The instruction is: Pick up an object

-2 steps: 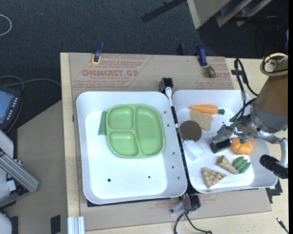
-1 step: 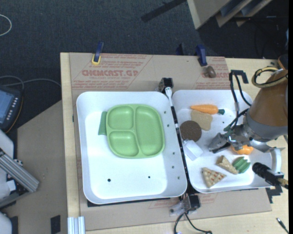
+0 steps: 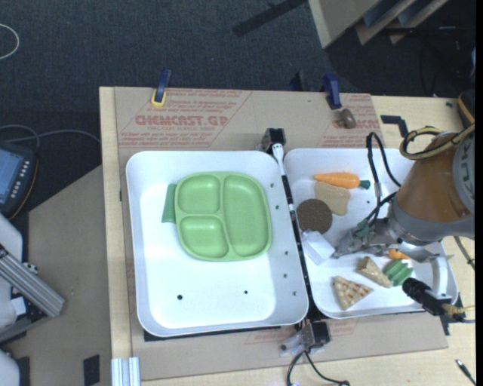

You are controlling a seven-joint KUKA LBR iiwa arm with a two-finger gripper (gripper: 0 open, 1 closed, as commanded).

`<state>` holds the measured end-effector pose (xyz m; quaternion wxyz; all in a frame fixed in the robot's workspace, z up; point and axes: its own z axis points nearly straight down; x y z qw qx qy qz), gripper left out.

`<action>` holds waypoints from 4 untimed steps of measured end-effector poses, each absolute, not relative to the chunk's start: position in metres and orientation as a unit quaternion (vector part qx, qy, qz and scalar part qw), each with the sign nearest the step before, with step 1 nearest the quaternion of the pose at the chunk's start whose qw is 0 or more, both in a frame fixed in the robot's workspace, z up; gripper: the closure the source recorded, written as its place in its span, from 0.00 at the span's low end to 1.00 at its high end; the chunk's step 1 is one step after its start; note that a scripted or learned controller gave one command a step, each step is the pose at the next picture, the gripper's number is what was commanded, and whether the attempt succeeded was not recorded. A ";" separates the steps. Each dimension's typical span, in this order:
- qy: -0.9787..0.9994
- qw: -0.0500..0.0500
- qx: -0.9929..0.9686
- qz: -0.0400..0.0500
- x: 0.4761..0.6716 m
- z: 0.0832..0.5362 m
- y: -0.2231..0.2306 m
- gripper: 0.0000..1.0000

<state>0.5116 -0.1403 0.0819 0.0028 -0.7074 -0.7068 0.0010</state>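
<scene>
The cardboard-topped surface (image 3: 226,113) stands on dark blue carpet (image 3: 113,38); clamps (image 3: 160,89) at twelve o'clock. The pincer (image 3: 355,243) sits at three o'clock; its state cannot be told.

My desk (image 3: 226,113) is a tan board printed with red lettering, held at its far edge by a yellow clamp (image 3: 160,89) and a blue clamp (image 3: 330,90). Dark blue-grey carpet (image 3: 113,45) surrounds it. A pale cabinet corner (image 3: 362,19) stands beyond, with grey cables (image 3: 45,139) trailing left.
</scene>
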 end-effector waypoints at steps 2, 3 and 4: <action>-0.707 -0.003 -0.707 -0.002 0.515 0.159 -0.140 1.00; -0.707 -0.003 -0.707 -0.001 0.509 0.214 -0.148 1.00; -0.707 -0.002 -0.707 -0.001 0.510 0.226 -0.148 1.00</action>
